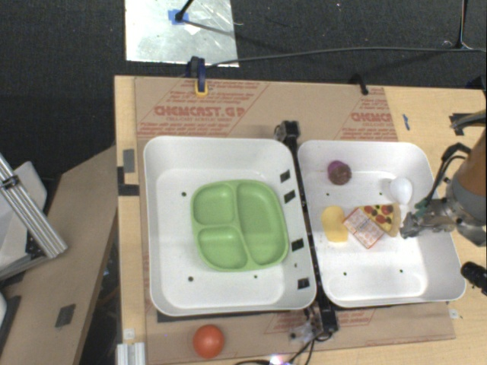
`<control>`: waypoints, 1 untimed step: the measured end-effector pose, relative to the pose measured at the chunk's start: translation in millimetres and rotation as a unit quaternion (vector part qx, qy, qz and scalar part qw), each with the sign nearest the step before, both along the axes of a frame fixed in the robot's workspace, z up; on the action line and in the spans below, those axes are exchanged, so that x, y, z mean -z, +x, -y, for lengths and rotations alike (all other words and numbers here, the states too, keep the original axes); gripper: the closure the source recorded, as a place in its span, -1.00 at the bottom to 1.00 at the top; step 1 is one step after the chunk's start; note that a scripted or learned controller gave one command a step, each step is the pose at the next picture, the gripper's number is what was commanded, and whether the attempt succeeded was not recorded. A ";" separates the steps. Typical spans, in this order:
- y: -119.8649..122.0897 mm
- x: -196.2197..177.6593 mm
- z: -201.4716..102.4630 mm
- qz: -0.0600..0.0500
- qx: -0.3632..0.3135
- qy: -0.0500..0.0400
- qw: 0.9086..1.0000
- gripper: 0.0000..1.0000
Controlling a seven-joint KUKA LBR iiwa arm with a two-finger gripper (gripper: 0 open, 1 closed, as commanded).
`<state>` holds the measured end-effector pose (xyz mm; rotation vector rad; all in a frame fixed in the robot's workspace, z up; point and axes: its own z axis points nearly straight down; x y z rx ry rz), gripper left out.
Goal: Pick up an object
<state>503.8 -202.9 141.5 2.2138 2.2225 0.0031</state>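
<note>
The right bin holds a purple round object, a white egg-like object, a yellow block, a small printed packet and a pizza-slice toy. My gripper comes in from the right edge and sits low over the bin, just right of the pizza slice and below the white object. Its dark fingertips are close to the slice's right end, but their state is not discernible. Nothing is visibly held.
The left bin carries a green divided plate. A red-orange ball lies on the bench in front of the left bin. A clamp and a foil sheet sit at the back. Cables run along the far side.
</note>
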 end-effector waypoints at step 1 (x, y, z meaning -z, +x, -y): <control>1.9 -63.7 3.1 0.001 0.000 0.000 1.000 1.00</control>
